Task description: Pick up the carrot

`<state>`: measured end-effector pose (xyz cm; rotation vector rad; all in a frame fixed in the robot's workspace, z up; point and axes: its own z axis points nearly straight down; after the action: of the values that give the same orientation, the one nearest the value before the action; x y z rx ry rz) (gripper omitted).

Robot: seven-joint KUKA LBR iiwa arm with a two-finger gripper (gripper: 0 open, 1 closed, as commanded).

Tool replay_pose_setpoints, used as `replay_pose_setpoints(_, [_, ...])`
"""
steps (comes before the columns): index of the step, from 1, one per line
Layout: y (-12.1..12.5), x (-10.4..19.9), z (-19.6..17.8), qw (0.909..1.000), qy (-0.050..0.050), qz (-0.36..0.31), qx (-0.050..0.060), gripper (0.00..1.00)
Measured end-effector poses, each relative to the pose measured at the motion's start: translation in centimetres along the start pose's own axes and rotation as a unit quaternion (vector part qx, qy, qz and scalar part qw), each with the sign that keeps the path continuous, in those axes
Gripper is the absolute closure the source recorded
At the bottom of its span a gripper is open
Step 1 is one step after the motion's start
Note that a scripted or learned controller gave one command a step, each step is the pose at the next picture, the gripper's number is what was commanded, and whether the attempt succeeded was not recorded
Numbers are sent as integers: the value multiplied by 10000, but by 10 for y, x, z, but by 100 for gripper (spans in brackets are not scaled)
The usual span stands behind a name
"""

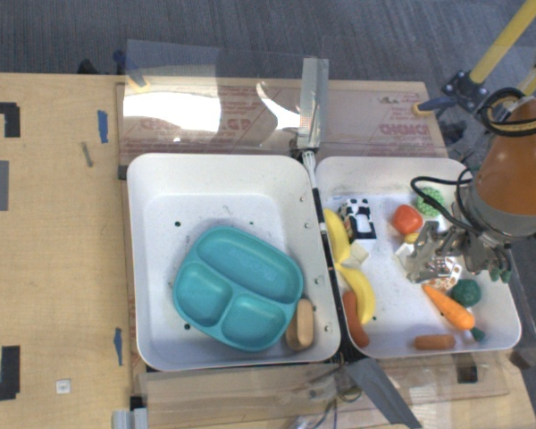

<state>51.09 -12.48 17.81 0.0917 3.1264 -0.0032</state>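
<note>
Camera view: orange carrot (450,307) (green-tipped) lies tilted beneath the hand (439,262), whose grip seems unreadable.

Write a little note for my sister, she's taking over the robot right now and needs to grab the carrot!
Tool: low in the right bin, just above the carrot; whether it is open or shut can't be told, and nothing is seen in its grasp.
Carrot: lying on the right bin's floor, near the front right corner, green end pointing to that corner. A dark green round piece sits right beside it.
Done: arm brought over the carrot.
Left: grip the carrot and lift it.
</note>
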Motion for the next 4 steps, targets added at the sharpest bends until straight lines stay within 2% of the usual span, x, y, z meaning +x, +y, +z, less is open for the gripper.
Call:
replay_pose_setpoints(1, [-12,32,63,9775,64,-2110,-30,100])
replay_pose_setpoints(2, [44,15,-61,9765,-18,-2157,-7,100])
replay_pose_setpoints(3, [-39,-3,-66,9561,28,-2930,-10,100])
replay_pose_setpoints(4, [-36,-4,-66,9554,26,-2952,-20,0])
